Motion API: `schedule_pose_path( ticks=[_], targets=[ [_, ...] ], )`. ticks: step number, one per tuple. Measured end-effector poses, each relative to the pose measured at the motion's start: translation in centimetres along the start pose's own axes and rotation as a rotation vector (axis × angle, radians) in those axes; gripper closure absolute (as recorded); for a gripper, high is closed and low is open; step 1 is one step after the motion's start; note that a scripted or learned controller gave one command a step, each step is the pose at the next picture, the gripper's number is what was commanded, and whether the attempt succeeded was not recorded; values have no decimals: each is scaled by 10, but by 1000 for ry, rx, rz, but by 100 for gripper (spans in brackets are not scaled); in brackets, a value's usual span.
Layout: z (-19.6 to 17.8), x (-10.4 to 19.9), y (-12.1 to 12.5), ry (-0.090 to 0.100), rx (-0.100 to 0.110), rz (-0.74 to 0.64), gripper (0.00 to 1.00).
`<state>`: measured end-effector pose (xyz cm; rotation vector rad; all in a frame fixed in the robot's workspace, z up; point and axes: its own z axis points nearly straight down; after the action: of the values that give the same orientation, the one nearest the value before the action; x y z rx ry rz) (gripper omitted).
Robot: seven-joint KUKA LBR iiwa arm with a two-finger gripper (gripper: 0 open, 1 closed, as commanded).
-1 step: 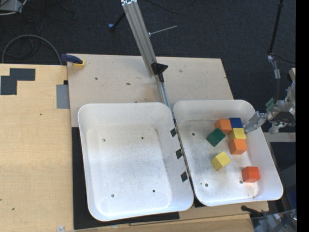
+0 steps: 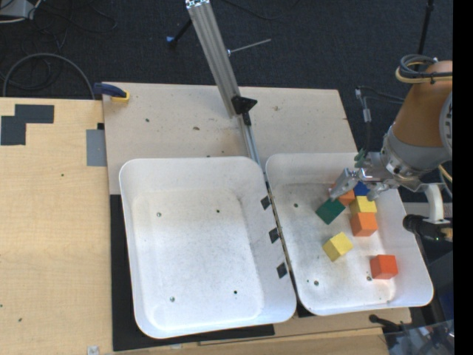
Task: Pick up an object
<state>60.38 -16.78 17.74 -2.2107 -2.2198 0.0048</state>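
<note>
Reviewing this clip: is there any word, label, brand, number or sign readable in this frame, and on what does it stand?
None can be read: the blocks, both white bins and the bench carry no print.
The tilted metal rail has a checkered black-and-white tag at its tip: a pattern, not text.

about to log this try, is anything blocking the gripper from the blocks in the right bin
Nothing visible stands in the way. The gripper is already down in the right bin, right at the cluster of blocks: the green block and orange block lie just below it. The yellow block and red block sit apart, nearer the bin's front.
</note>
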Motion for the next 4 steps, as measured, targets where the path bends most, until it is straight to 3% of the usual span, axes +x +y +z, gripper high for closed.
schedule_pose_path(
  ticks=[1,2,3,4],
  targets=[
    [41,-29,33,-5,-7,4,0],
    [56,-39,53,-14,-36,2,0],
    [60,-41,55,-15,-34,1,0],
    [73,-37,54,-6,-12,4,0]
  ],
)
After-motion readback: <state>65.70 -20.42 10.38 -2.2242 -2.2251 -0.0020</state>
